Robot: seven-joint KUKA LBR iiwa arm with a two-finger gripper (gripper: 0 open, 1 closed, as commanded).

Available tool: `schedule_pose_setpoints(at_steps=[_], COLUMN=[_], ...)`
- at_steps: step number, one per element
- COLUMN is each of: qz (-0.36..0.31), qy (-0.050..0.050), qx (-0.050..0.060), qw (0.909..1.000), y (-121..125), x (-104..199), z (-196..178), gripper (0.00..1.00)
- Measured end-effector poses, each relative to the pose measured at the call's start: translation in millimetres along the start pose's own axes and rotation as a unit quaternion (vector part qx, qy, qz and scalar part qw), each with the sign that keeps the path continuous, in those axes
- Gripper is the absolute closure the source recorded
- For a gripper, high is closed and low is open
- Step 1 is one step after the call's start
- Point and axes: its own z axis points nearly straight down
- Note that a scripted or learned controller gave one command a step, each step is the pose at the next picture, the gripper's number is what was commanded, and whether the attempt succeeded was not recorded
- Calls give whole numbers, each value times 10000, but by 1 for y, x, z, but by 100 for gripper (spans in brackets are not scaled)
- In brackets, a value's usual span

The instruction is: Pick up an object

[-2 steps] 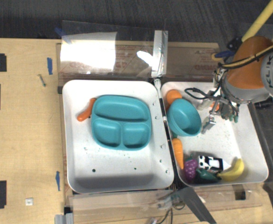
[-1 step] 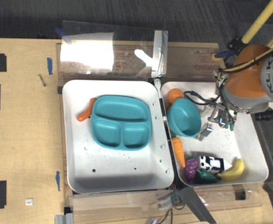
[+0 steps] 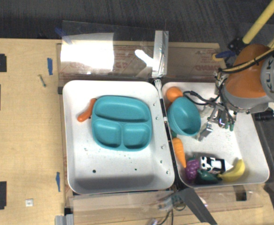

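The arm (image 3: 249, 78) reached in over the right bin (image 3: 249, 139), and its end effector (image 3: 211, 125) hung low beside the teal bowl (image 3: 183, 116), just off the bowl's right rim. Whether it was released or clenched could not be told; nothing was seen held in it.

Candidates for the pick lay in that same bin: the bowl against the left wall, an orange ball (image 3: 173, 93) just behind it, a carrot (image 3: 179, 151) in front of it, and along the front wall a cluster of grapes (image 3: 191, 170), a black-and-white toy (image 3: 211, 164) and a banana (image 3: 235, 170), close together. In the left bin (image 3: 80, 168) sat a teal divided plate (image 3: 122, 122) with a second carrot (image 3: 86, 111) touching its left edge.

The step in hand looked like the approach, with no grasp yet made. The bowl seemed the likeliest target, being nearest. The next move would call for setting one finger inside the rim and one outside, then closing and lifting straight up, clear of the carrot and the bin wall.
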Motion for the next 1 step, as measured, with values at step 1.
schedule_pose_setpoints(at_steps=[1], qz=[560], qy=[-8], qx=[-21], qw=[9984], y=[32], x=[16], z=[-1], gripper=[0])
